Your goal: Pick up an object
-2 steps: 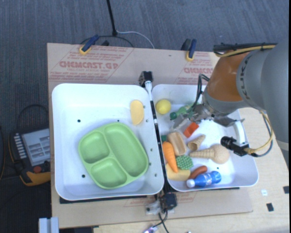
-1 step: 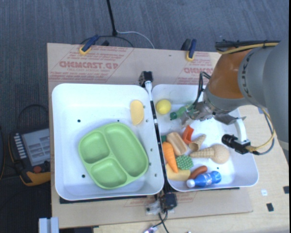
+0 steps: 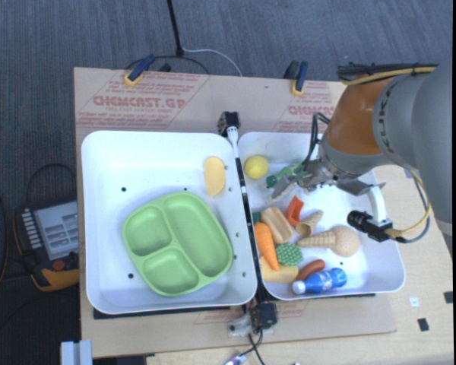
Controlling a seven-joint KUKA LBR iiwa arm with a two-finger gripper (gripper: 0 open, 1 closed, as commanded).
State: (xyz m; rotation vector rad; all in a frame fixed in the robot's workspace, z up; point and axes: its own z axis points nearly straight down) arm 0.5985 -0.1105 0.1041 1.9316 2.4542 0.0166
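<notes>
My gripper [image 3: 298,178] is low in the upper part of the right bin [image 3: 386,268], under the grey and orange arm [image 3: 365,124]. Its tip is next to a small green toy [image 3: 277,179] and just right of a yellow lemon [image 3: 256,166]. Below it lie a red-orange piece [image 3: 294,207], a bread roll [image 3: 276,223], a carrot [image 3: 265,245], a green corn-like piece [image 3: 289,254], an ice cream cone [image 3: 331,240], a red sausage [image 3: 311,268] and a blue bottle [image 3: 321,281]. I cannot see anything held.
The left bin [image 3: 106,166] holds a green divided plate [image 3: 178,242] and a pale yellow toy [image 3: 214,175] by its right wall. A black cabled part [image 3: 368,223] hangs off the arm over the right bin. Clamps [image 3: 298,78] sit on the bench's far edge.
</notes>
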